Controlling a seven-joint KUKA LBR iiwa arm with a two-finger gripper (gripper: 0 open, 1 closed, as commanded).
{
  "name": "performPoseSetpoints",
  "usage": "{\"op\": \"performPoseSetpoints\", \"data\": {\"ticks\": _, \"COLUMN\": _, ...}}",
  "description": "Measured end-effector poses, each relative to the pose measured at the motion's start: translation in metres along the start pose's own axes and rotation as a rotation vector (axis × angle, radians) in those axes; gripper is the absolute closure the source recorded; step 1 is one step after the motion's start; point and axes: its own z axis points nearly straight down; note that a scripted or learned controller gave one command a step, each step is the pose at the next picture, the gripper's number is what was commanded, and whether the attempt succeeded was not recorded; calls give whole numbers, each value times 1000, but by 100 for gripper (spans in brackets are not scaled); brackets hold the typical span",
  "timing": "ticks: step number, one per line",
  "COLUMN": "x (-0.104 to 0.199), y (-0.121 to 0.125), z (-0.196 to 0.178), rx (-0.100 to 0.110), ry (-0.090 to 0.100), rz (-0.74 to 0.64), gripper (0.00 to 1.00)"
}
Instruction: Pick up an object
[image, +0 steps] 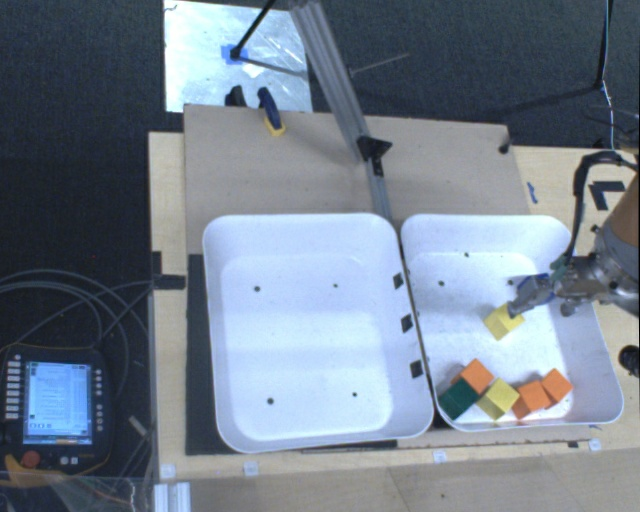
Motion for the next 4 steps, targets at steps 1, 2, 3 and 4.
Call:
{"op": "performPoseSetpoints", "data": {"ticks": 1, "x": 0, "y": 0, "z": 0, "rx": -1, "ry": 0, "rz": 1, "gripper": 0}}
{"op": "performPoseSetpoints", "data": {"ticks": 2, "x": 3, "y": -9, "z": 49, "rx": 3, "ry": 0, "rz": 2, "gripper": 0}}
{"op": "performPoseSetpoints", "data": {"ticks": 3, "x": 2, "y": -11, "z": 112, "rx": 5, "ry": 1, "rz": 3, "gripper": 0}}
{"op": "performPoseSetpoints", "data": {"ticks": 4, "x": 1, "y": -11, "z": 120, "rx": 1, "ry": 0, "rz": 2, "gripper": 0}}
